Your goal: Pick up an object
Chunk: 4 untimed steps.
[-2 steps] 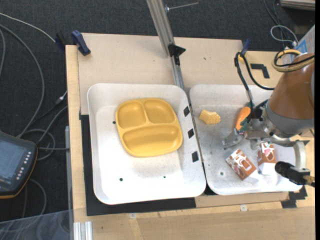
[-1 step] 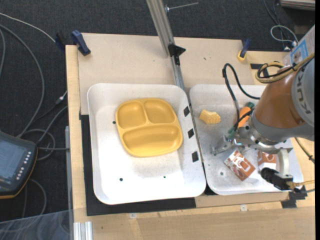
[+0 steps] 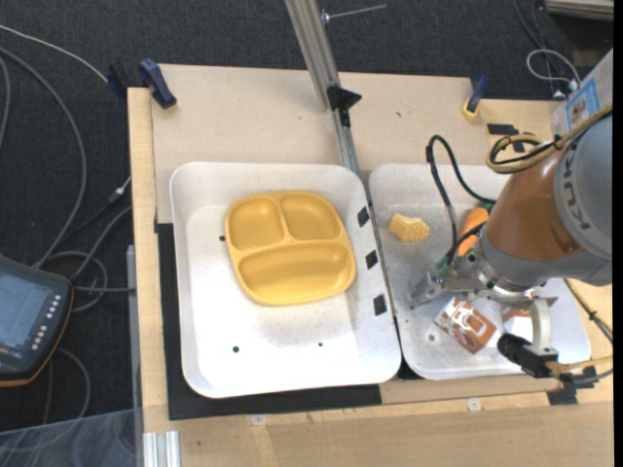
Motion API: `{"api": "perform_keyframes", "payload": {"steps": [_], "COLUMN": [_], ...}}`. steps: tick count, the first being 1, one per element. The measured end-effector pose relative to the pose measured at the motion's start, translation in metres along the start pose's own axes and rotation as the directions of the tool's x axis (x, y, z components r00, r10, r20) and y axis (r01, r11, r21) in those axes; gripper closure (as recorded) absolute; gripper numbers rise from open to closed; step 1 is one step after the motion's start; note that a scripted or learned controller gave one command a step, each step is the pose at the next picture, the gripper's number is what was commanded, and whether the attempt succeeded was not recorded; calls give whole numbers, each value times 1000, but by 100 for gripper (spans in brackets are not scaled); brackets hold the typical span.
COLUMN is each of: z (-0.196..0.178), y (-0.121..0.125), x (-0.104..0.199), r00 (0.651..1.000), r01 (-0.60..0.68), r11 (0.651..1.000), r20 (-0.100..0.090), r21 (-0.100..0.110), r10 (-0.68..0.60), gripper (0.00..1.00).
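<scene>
Looking at my feed, I find the gripper (image 3: 436,285) low in the right bin (image 3: 414,343), its metal tip pointing left toward the bin's middle; the wrist hides most of it, so I cannot tell how the fingers stand, and I see nothing between them. Just right of and nearer than that tip lies a small brown-and-white packet (image 3: 464,325) on the bin floor, close under the wrist. On the far side of the gripper a bit of orange object (image 3: 472,226) pokes out from behind the arm's orange band (image 3: 531,207), with something green (image 3: 458,252) just beside it; I cannot make out what either is. Further left and far, well apart from the gripper, sits a small yellow chunk (image 3: 410,228) on the bare floor of the same bin. A black cable (image 3: 440,178) loops over the bin's far part down toward the wrist.

The grey arm (image 3: 592,197) comes in from the right and covers the right side of that bin. The left bin (image 3: 195,261) touches the right one along the middle and carries a yellow divided plate (image 3: 289,246) with three compartments, lying flat toward its far half. Both bins rest on the pale desk (image 3: 243,115). A metal post (image 3: 313,37) rises from the desk's far middle, and blue clamps (image 3: 156,81) sit at its far corners.
</scene>
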<state>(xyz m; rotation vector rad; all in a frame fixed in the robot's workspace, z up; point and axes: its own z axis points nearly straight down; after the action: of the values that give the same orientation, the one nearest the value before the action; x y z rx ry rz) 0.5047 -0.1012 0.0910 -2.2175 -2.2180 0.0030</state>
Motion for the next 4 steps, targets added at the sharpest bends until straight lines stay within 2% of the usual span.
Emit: {"api": "perform_keyframes", "payload": {"steps": [1,2,4], "z": [-12,-75,-170], "y": [1,5,4], "x": [1,5,1], "r00": [1000,1000,1000], "r01": [1,2,2], "r11": [1000,1000,1000], "r20": [0,3,4], "r21": [-5,-12,-13], "r10": [-1,-2,-2], "gripper": [100,100,100]}}
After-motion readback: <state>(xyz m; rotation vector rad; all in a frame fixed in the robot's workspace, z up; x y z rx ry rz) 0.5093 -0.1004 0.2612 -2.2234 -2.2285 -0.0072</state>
